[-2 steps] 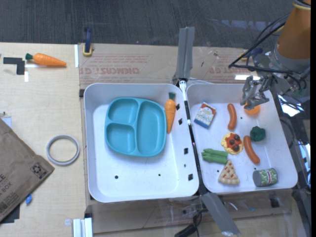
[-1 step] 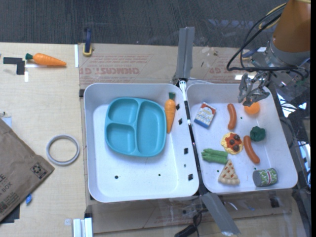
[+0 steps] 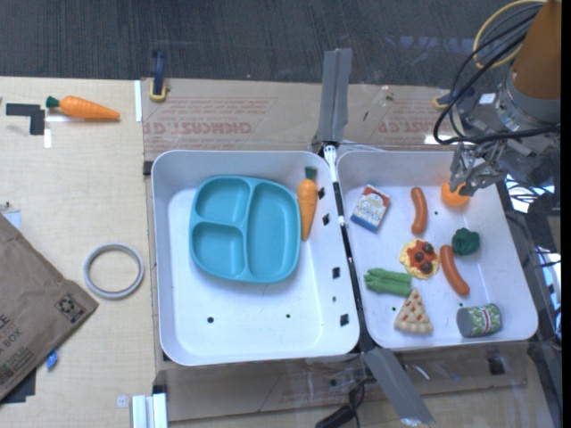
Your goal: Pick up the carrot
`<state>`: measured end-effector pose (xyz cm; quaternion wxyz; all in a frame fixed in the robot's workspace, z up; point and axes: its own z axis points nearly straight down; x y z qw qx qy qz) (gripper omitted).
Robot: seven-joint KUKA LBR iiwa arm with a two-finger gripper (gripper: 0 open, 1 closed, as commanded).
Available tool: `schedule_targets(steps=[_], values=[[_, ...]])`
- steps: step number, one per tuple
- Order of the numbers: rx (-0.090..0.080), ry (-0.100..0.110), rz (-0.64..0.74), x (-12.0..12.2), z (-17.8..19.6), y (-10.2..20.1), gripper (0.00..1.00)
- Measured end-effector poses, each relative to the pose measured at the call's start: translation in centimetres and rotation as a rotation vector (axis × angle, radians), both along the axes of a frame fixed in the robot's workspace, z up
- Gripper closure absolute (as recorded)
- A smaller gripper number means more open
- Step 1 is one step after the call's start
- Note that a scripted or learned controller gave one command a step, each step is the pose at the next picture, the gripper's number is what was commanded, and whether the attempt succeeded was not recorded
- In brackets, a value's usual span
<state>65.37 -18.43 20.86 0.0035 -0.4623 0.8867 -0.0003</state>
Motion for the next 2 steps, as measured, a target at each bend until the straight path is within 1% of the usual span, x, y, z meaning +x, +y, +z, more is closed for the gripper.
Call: schedule_targets(steps=[1,2], values=[[0.000,0.000,0.297,0.6,-0.2,3.4,1.00],[0.000,0.002,0.268,0.0,-1.6,1.8,1.00]])
